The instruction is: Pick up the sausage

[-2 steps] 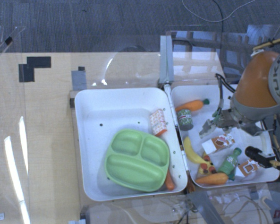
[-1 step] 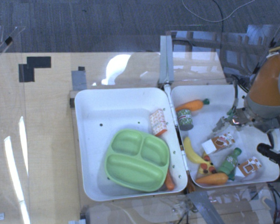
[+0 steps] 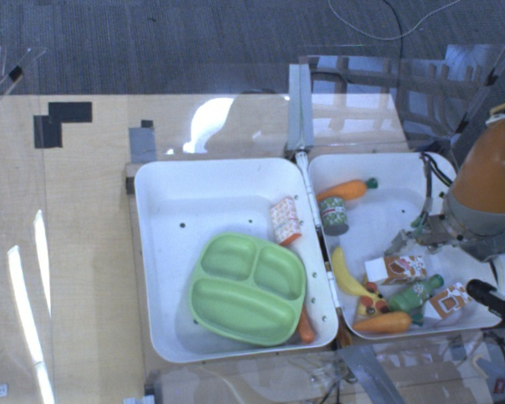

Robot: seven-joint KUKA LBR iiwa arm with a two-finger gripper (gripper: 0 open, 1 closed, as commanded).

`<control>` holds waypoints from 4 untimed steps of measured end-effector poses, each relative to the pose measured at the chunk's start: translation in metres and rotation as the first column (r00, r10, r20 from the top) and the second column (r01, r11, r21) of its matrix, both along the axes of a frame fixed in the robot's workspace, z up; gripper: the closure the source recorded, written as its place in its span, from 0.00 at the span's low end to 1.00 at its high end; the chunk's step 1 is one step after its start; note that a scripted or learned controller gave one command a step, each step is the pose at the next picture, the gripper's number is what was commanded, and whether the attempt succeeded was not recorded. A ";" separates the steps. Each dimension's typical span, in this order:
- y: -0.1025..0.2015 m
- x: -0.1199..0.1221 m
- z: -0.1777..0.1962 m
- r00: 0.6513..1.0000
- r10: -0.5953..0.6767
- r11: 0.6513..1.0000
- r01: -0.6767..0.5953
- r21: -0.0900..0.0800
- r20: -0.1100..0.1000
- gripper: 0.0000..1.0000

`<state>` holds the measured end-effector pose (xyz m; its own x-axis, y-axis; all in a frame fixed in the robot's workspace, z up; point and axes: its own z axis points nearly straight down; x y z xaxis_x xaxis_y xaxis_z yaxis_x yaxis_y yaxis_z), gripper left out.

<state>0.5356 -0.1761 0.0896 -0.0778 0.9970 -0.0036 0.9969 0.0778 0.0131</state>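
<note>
orange-brown sausage (image 3: 304, 327), beside green plate (image 3: 248, 288)

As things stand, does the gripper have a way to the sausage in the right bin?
Probably yes. The sausage lies uncovered from above, and the gripper is over the same bin. It's tight, though: the green bottle, the banana and the bin wall crowd it.

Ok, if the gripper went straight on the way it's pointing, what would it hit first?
Probably the white and orange carton lying just beyond the gripper in the right bin, though depth is hard to judge from this slanted view.
</note>
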 end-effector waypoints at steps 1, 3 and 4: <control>0.007 0.012 0.000 0.990 0.139 0.990 -0.139 -0.004 -0.001 0.00; 0.008 0.015 0.012 0.990 0.140 0.990 -0.140 -0.002 0.005 0.00; -0.029 -0.005 0.000 0.969 0.247 0.969 -0.247 -0.004 0.001 0.00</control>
<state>0.5311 -0.2048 0.0900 -0.3220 0.9467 -0.0078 0.9466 0.3221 0.0136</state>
